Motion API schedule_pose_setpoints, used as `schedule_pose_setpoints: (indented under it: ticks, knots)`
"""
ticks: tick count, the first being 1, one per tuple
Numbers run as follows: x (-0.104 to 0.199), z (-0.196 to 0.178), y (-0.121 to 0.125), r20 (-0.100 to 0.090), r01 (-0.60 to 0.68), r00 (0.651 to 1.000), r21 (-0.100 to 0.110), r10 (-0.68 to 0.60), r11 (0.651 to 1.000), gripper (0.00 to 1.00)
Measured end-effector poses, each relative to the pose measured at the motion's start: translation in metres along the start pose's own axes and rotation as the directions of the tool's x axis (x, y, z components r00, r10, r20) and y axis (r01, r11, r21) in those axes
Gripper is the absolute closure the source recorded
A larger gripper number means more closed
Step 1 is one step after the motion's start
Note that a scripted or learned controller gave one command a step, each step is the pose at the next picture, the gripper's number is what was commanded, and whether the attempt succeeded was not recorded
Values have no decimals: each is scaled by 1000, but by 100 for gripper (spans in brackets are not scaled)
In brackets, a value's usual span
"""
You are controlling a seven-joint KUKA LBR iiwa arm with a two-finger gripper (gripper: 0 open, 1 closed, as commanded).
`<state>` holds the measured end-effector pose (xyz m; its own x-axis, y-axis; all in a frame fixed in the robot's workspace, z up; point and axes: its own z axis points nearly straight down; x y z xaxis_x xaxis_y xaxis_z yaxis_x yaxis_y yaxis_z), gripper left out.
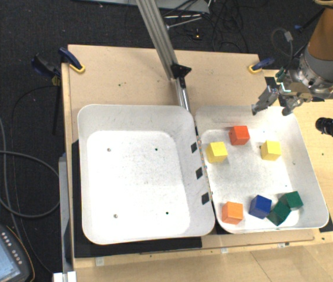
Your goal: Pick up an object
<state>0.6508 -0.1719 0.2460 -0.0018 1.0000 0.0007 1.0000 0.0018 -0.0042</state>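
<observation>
The nearest candidate for picking is the red-orange cube, lying in the right bin just below and to the left of the gripper. It looks like a small solid block: light, stiff, flat-faced, unlikely to deform or break. My guess is that the faces are smooth enough to slip if pinched near a corner, so the safest hold would be square across two opposite side faces, with the fingers coming straight down around it.

Two yellow cubes lie a little further off: one almost directly below the gripper, the other further left, near the bin's inner wall. All three stand well apart from each other, which leaves room for fingers on either side. Far below the gripper, at the bin's near edge, an orange cube, a blue cube and two green cubes sit in a row, the blue and green ones touching or nearly so; those would be harder to take cleanly.

The gripper hovers over the bin's upper right corner, above its rim. Its two dark fingers are spread apart with a clear gap between them, and nothing sits in that gap. It touches no cube.

The left bin lies well off to the gripper's left.
</observation>
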Motion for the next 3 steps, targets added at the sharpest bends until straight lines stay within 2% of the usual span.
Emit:
schedule_pose_setpoints:
  ticks: [1, 3]
  knots:
    - [0, -2, 0, 1, 1, 1000, -2, -1, 1000, 0]
    - [-7, 92, 13, 1, 1, 1000, 0, -1, 1000, 0]
